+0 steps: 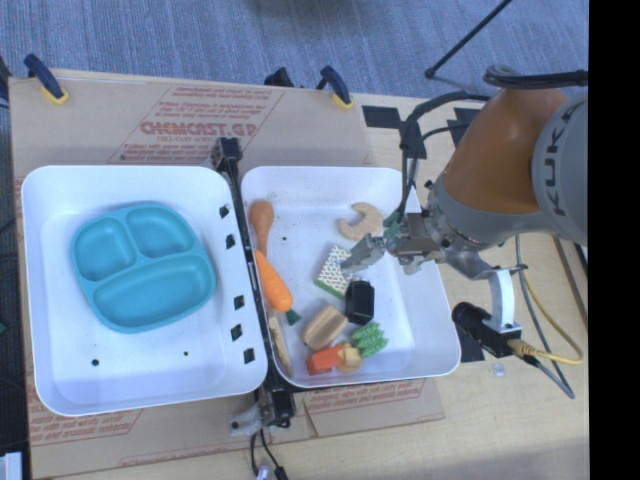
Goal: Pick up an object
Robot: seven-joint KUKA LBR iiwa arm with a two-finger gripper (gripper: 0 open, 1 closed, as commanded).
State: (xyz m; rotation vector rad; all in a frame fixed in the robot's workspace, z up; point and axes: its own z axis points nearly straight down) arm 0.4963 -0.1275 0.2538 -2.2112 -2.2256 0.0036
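Two shallow white bins sit side by side on a bench covered with printed cardboard [200,128], meeting along a black clipped seam in the middle.

The left bin [50,368] holds one thing: a blue divided plate [143,265], with two small compartments at the top and one long one below. It lies toward the bin's upper left part, tilted a little, and the bin floor around it is bare white.

The right bin [310,188] carries a clutter of toy food. Along its left wall lie a tan wooden peg [261,220] near the upper corner and an orange carrot [274,282] just below it, pointing down the wall toward a dark green stub. Near the bin's upper right part rests a pale crescent-shaped wooden piece [360,219]. Below it, about the middle, lies a green and white checked block [334,268], and just beside that a small black object [359,301]. Toward the bottom edge sit a tan bread-like piece [324,326], a green leafy piece [369,341], and a red and orange block [325,360] touching a pale round bit.

The gripper [362,254] reaches in over the right bin's right rim, the arm's orange band [500,153] above it. Its tip hangs over the checked block and near the crescent piece. Whether it is released or clenched cannot be told here, and nothing is visibly held.
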